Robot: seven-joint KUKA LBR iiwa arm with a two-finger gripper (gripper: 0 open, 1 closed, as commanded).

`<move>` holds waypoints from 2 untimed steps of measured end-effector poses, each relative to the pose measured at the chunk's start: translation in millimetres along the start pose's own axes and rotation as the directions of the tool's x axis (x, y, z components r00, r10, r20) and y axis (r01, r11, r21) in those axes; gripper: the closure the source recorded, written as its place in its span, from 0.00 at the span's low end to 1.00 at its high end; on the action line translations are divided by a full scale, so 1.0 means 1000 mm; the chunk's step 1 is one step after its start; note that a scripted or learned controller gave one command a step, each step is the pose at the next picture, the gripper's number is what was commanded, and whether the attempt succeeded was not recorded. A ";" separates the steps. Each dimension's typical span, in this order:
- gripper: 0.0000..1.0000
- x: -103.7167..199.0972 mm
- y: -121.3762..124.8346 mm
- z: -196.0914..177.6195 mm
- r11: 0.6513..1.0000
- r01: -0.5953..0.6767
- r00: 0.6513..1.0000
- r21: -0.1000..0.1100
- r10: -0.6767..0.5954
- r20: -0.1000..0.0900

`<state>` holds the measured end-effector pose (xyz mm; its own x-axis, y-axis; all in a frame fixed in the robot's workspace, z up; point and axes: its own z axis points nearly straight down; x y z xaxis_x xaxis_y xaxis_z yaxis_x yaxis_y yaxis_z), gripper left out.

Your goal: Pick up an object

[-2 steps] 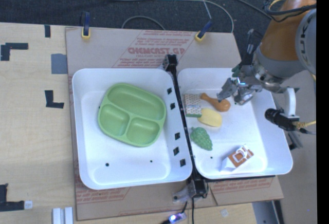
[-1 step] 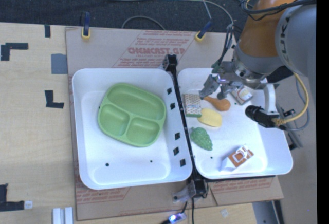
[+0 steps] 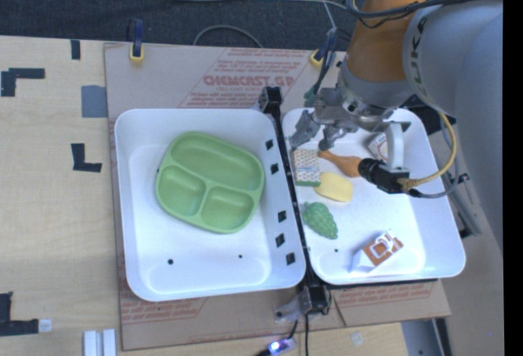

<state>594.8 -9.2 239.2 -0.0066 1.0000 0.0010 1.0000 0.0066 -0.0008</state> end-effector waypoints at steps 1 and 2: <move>1.00 0.050 0.004 0.017 1.000 -0.002 1.000 0.002 0.002 0.001; 1.00 0.097 0.007 0.009 1.000 -0.001 1.000 0.000 0.001 0.000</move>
